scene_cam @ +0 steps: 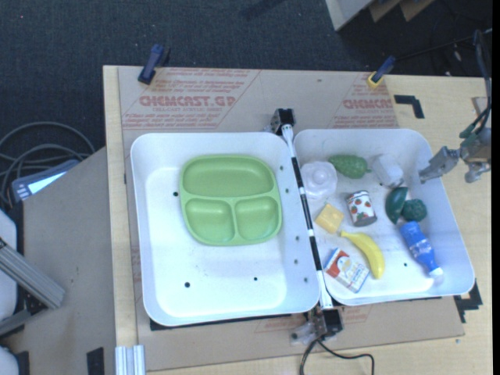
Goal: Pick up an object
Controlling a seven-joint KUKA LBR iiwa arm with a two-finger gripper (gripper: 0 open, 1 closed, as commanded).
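Note:
The right bin (445, 276) holds several small items. Along its far side lie a green lumpy vegetable (348, 165), a clear plastic cup (318, 176) and a small white object (387, 169). Nearer the middle are a small can with red spots (359, 208), a yellow wedge (330, 218), a banana (368, 252) and a red and white carton (346, 269). A dark green piece (398, 201), a second green piece (414, 209) and a blue bottle (419, 248) lie on the right side. My gripper (458, 162) hangs at the bin's far right rim, apart from all items.
The left bin (156, 287) holds a green divided plate (230, 199). A black clamp (283, 119) sits between the bins at the far side. Blue (151, 63) and yellow (380, 72) clips pin the cardboard sheet. Cables (35, 155) lie off the bench's left.

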